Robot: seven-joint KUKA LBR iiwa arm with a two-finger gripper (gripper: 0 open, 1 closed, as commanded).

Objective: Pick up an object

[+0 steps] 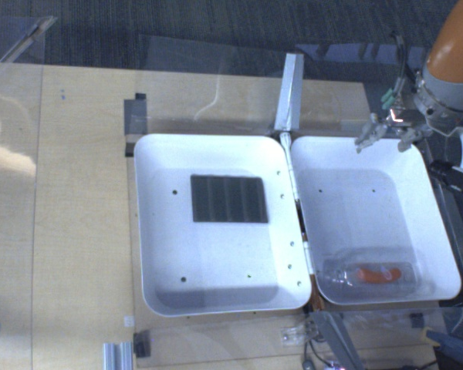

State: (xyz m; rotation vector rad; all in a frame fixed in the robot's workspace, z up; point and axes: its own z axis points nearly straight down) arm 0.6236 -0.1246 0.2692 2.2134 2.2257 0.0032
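A light wooden bench (pixel 69 230) fills the 9 o'clock side of the scene. On it sits the left bin (pixel 150 206), a shallow white tray with rounded corners. A dark ribbed rectangular pad (pixel 228 199) lies flat on its floor, a little toward 12 o'clock from the bin's centre and clear of every wall.

A grey metal divider bar (pixel 288 92) runs from the seam between the two trays up toward 12 o'clock.

The right bin (pixel 440 230) lies touching the left one along that seam. Near its 6 o'clock wall lies a clear plastic bottle with an orange part inside (pixel 373 274), on its side, its length running along that wall and close beside it; the exact make of the thing is hard to tell through the plastic.

At about 2 o'clock in the scene, the gripper (pixel 382 137) hangs over the 12 o'clock rim of the right bin, well apart from the bottle. Its two thin fingers are spread wide with nothing between them. Above it the wrist rises into the arm's orange band (pixel 454 48) at the frame's right edge.
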